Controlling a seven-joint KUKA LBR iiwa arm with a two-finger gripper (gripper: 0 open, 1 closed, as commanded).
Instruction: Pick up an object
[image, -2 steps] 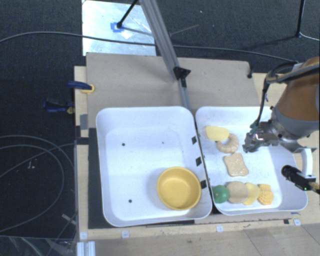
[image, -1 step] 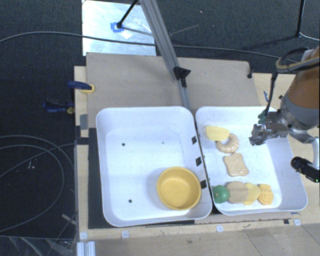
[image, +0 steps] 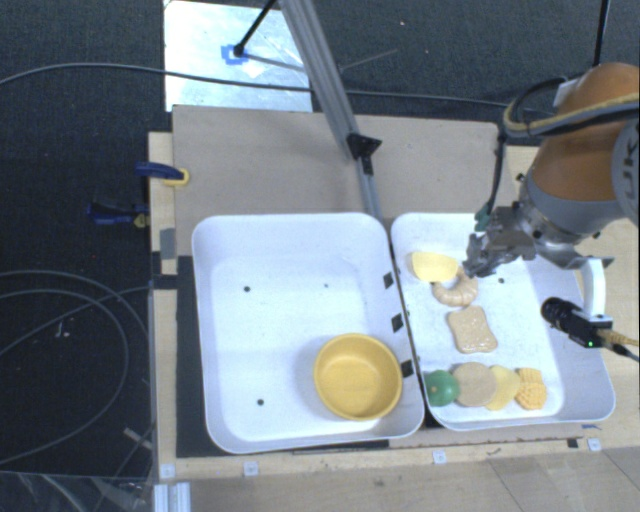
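The gripper (image: 478, 262) hangs low over the right bin (image: 575, 405), just above a curved tan piece (image: 455, 292); whether its fingers are spread or pressed together cannot be told, and nothing shows between them. Beside the curved piece lies a flat yellow slice (image: 433, 266), on the side towards the left bin (image: 230, 300). Below it sits a tan toast-shaped piece (image: 471, 330). Further down are a green ball (image: 441, 386), a round beige disc (image: 474, 384), a yellow wedge (image: 503, 388) and an orange waffle-textured piece (image: 531, 389). The left bin bears a smooth yellow bowl (image: 357, 375).

Bowl (image: 357, 376) in left bin (image: 230, 260); food pieces (image: 470, 330) in right bin (image: 590, 400).
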